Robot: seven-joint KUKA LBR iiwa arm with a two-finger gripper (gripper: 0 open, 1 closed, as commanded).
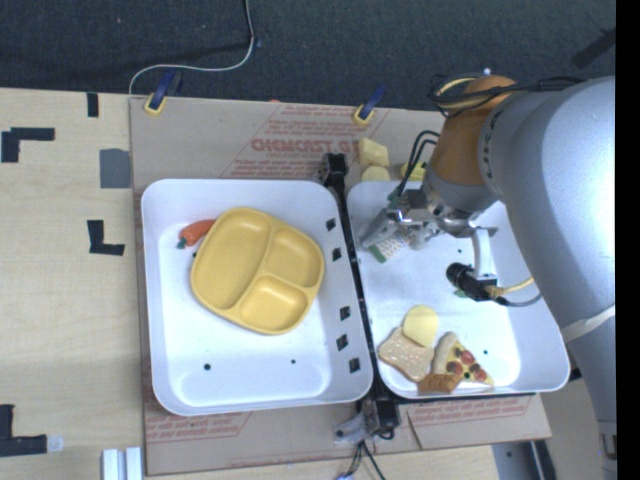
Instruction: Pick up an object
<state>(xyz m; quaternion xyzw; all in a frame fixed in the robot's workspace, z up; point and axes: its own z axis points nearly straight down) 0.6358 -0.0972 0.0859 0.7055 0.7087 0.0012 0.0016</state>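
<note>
My gripper (392, 236) hangs low over the far left part of the right bin (520, 353), under the grey arm with its orange band. A small grey and green piece (380, 252) shows at its tip; I cannot tell whether it is an object or part of the gripper. At the bin's near edge lie a toast slice (403, 356), a pale yellow round piece (421, 323) and a pizza slice (462, 361), all well apart from the gripper.
The left bin (250, 383) holds a yellow divided plate (258, 270) and an orange carrot (196, 231) at the plate's far left. Two pale yellow blocks (373, 154) lie on the cardboard behind the right bin. A black divider (346, 268) runs between the bins.
</note>
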